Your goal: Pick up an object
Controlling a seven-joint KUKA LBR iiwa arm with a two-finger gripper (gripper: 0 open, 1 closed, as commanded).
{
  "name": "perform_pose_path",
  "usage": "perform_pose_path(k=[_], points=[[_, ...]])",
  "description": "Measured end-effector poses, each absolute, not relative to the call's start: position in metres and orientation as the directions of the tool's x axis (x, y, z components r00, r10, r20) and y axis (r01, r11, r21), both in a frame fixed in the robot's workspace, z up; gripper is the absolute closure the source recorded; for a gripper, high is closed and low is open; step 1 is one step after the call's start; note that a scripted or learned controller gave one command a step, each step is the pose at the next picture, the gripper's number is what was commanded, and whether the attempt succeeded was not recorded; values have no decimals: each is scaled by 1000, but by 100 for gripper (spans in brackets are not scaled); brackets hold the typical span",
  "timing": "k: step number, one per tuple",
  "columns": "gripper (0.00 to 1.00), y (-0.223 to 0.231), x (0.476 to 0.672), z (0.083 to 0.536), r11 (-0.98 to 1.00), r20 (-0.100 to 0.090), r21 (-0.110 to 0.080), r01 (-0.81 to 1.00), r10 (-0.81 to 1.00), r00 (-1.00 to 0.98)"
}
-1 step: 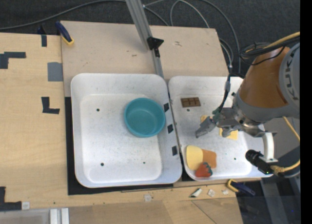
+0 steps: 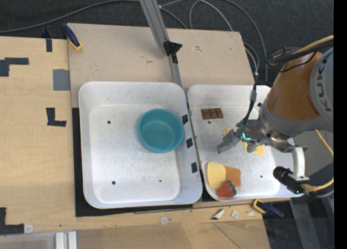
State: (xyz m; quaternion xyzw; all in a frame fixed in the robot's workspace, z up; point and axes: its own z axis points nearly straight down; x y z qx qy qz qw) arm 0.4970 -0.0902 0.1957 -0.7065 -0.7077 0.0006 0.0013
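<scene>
My gripper (image 2: 230, 140) hangs low over the middle of the right bin (image 2: 271, 188), below the orange and grey arm (image 2: 295, 99). A small yellow piece (image 2: 226, 132) lies right beside its tip, and another yellow piece (image 2: 257, 148) shows just under the wrist. A brown ridged block (image 2: 212, 114) rests toward the bin's far left. Near the front left lie a pale yellow wedge (image 2: 216, 173), an orange piece (image 2: 233, 174) and a red strawberry-like object (image 2: 226, 189), all touching. I see nothing clearly held.
The left bin (image 2: 100, 150) holds a teal bowl (image 2: 160, 129) near its right side. A slanted metal pole (image 2: 157, 23) rises behind the bins, with cables across the back. Small clips lie on the bench in front of the right bin.
</scene>
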Motion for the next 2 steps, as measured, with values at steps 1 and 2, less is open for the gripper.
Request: perform_pose_path(k=[1,2], points=[[0,-90,493,131,1,1,-9,1000,1000,-1],[0,-90,492,88,1,-1,-1,1000,1000,-1]])
